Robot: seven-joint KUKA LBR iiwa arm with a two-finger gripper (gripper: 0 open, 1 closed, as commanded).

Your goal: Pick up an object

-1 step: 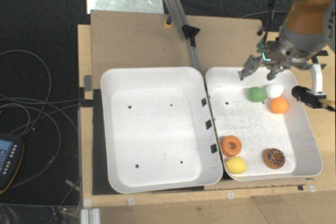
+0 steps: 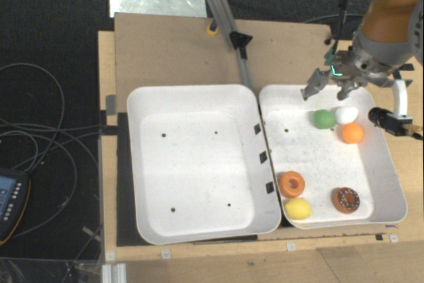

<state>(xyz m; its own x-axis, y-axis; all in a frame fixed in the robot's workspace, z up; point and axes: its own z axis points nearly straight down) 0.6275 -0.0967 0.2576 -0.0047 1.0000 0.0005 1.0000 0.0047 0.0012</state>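
Brown desk [image 2: 165, 50] carries two white bins; the right bin [image 2: 391, 195] holds everything. Claw [image 2: 330, 89] hangs spread and empty above the green ball [image 2: 324, 119]. Risk — the white ball [image 2: 346, 114] and orange ball [image 2: 352, 134] crowd it, so fingers may knock them aside. Two doughnuts [image 2: 291, 183] and a lemon [image 2: 298, 209] lie well clear.

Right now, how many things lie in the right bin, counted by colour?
Green: 1, ball
White: 1, ball
Orange: 2, ball and ring
Yellow: 1, lemon
Brown: 1, doughnut
Total: 6
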